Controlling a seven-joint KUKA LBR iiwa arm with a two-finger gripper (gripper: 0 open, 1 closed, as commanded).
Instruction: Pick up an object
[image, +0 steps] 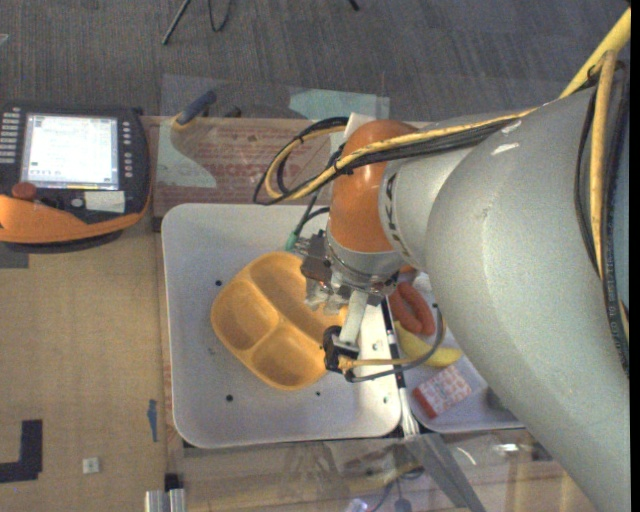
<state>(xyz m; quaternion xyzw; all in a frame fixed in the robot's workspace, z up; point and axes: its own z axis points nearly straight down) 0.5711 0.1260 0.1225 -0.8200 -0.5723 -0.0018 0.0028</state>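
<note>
Grey arm (500, 230) covers the gripper (328, 295) at three o'clock on the yellow tray (255, 315); open or closed, I cannot tell. A shallow rim bite may slip.

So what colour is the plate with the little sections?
The plate is orange-yellow, clearest in the camera view.

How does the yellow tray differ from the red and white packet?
The tray is plain yellow with compartments; the packet is red and white. The tray is much larger than the packet. The tray lies in the left bin, the packet in the right bin. Both lie flat.
</note>
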